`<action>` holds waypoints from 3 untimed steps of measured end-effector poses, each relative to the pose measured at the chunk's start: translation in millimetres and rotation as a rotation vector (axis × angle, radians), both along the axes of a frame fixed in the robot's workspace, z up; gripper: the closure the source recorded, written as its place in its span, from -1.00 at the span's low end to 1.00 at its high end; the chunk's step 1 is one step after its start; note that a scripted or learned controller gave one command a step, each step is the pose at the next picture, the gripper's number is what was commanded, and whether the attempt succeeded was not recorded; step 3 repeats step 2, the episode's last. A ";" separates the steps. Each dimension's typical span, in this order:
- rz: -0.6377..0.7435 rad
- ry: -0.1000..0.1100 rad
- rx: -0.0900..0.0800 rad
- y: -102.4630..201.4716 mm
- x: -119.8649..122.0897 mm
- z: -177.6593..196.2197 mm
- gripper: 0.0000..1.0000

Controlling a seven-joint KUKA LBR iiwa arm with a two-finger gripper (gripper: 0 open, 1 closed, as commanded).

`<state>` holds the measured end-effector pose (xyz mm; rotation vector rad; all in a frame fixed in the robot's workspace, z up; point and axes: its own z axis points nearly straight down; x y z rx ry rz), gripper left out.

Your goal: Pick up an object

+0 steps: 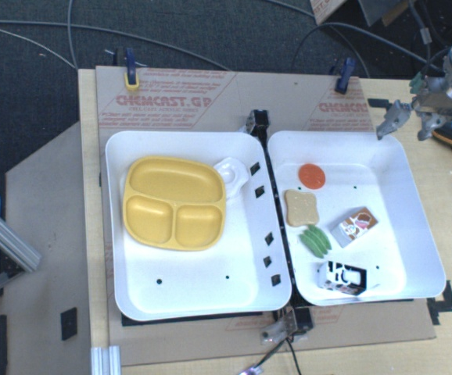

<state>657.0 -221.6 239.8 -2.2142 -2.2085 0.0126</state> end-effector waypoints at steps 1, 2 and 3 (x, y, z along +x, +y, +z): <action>0.004 -0.013 -0.003 1.1 2.4 8.4 -1.00; 0.005 -0.008 -0.002 2.5 8.6 -53.9 -1.00; 0.005 -0.008 -0.002 2.5 8.6 -53.9 -1.00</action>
